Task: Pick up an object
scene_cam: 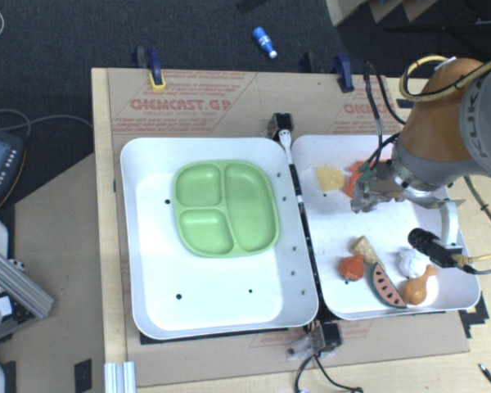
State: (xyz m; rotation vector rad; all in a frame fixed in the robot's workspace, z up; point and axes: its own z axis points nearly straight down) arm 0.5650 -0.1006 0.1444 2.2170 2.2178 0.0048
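The right bin (335, 297) holds small toy foods. A pale yellow piece (331, 178) lies near its back left. A red-orange piece (360, 170) sits just right of it, partly hidden by my gripper (365, 196), which hangs low over the bin's back half right beside it. Nearer the front lie a tan wedge (362, 246), a red piece (351, 268), a watermelon slice (386, 286), an orange pear-shaped piece (419, 284) and a white crumpled piece (410, 260). I see nothing clearly between the fingers.
The left bin (147, 277) holds a green divided plate (226, 208). The arm's grey and orange wrist (442, 129) looms over the right bin's back right corner. A black fitting (430, 246) and cables hang by the right rim. Blue clamps (154, 62) hold the board's back edge.
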